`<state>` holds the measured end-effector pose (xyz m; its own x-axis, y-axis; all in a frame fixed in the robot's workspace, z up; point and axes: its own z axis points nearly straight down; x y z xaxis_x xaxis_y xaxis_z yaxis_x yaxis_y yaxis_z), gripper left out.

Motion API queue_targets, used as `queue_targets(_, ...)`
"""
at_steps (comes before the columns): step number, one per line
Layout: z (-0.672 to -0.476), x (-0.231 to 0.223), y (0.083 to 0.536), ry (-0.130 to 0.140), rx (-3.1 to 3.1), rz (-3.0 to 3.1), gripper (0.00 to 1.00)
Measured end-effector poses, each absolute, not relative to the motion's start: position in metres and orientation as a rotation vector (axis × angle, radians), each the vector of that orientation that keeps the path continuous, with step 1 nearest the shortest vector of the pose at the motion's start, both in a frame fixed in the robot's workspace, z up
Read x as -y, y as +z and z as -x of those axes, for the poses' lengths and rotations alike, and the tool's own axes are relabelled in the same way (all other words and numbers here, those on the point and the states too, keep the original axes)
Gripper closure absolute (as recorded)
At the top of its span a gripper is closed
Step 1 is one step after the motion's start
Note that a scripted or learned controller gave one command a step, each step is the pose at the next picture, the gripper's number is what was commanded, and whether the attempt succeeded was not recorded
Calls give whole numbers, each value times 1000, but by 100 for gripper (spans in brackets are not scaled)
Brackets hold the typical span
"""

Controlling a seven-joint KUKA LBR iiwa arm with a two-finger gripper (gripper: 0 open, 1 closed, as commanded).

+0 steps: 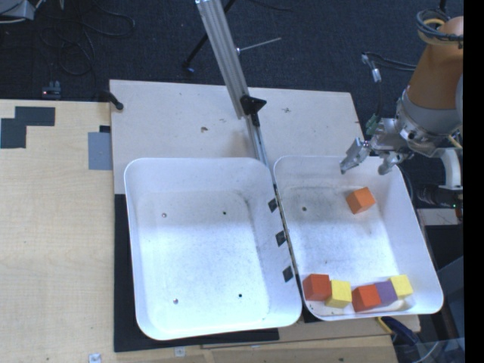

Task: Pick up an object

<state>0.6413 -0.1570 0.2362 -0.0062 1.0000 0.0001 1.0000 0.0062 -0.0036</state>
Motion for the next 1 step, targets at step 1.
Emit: queue_targets(1,-647,182,127,4,2220,2222,0)
